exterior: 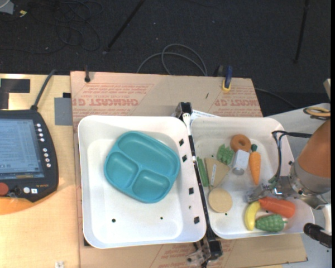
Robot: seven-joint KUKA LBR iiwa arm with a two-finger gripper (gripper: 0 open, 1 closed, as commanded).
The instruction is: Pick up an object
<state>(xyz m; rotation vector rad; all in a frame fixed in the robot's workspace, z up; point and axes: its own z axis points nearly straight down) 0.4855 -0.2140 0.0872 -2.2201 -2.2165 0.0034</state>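
Cardboard-covered bench [156, 96] held two white bins. Right bin [212, 128], lower right of frame: gripper [261, 194] hovered above red pepper toy [277, 206], near banana [250, 215]. Finger state unclear. Pepper probably light, smooth, rigid; grasp across middle.

Toy foods crowd the right bin [223, 126]: doughnut [240, 143], carrot [255, 166], banana [250, 215], red pepper [277, 206], round cracker [220, 200].

The gripper [257, 194] sits low in the right bin [223, 128], hemmed in: a red pepper [278, 206], banana [250, 215] and green piece [271, 223] crowd just below the fingers, a carrot [255, 166] just above. Leftward, past a tan disc [220, 200], lies bare floor. The left bin [95, 205] has room around its teal plate [142, 166].
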